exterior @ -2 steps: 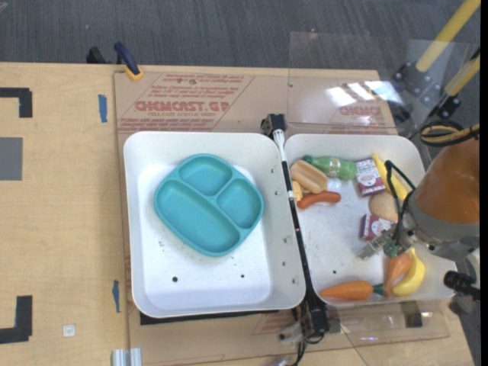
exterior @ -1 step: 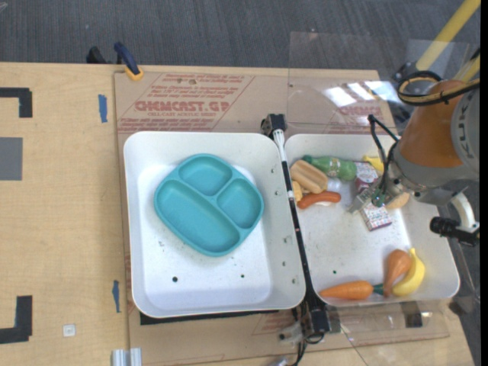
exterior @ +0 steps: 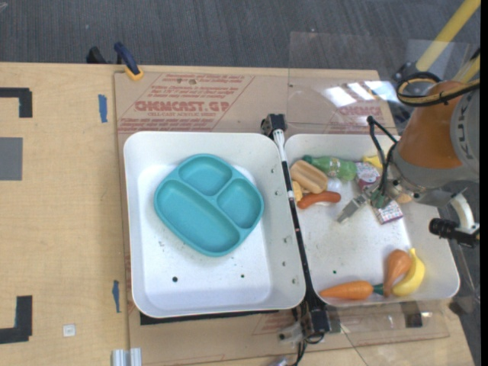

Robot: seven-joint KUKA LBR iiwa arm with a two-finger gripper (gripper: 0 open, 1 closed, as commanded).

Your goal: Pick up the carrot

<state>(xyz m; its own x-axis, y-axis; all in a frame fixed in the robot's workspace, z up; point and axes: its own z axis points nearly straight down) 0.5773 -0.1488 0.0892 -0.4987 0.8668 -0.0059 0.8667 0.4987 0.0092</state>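
The long orange toy carrot with a green stub at one end (exterior: 349, 290) lies flat on the floor of the right-hand shallow white bin (exterior: 328, 242), close against that bin's near wall. Long axis runs roughly left to right in the camera view, parallel to the near wall; pointed tip toward the centre divider, green end toward the right.

Just right of its green end: a second, stubbier orange vegetable piece (exterior: 396, 270), leaning against a yellow plastic banana (exterior: 412, 274). Risk of confusing the two orange items.

The grey two-finger gripper (exterior: 352, 208) hangs over the bin's middle, fingers slightly spread, nothing between them. Carrot lies well apart from it, toward the near wall and almost directly below it in the picture. Judgement: approach not yet begun; fingers should close across the carrot's short axis.

Far end of the bin: a tan hot-dog bun (exterior: 309, 175), a small red-orange piece (exterior: 319, 199), a green item (exterior: 333, 165).
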